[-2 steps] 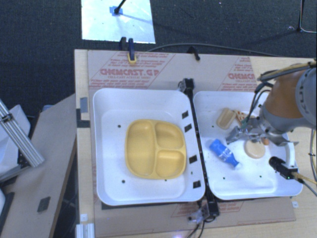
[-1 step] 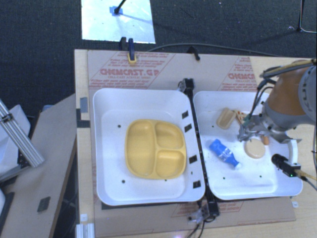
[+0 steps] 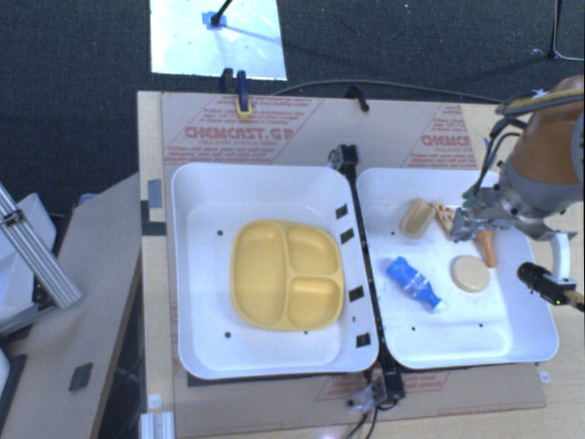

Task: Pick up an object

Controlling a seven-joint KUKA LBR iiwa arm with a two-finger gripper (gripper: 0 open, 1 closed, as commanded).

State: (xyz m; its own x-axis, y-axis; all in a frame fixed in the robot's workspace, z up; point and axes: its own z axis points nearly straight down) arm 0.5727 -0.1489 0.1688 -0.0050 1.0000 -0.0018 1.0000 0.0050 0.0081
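Hovering over right bin (image 3: 526,341), jaws (image 3: 468,230) beside carrot (image 3: 487,247); spread vs pinched: can't tell.

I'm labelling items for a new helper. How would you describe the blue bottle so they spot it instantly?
Look in the right bin, the one without the yellow tray. The bottle lies on its side near that bin's middle, left of a round tan disc. It is the only blue item there.

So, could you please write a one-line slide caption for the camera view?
End effector low over the right bin, near a blue bottle and round beige piece; yellow tray in left bin.
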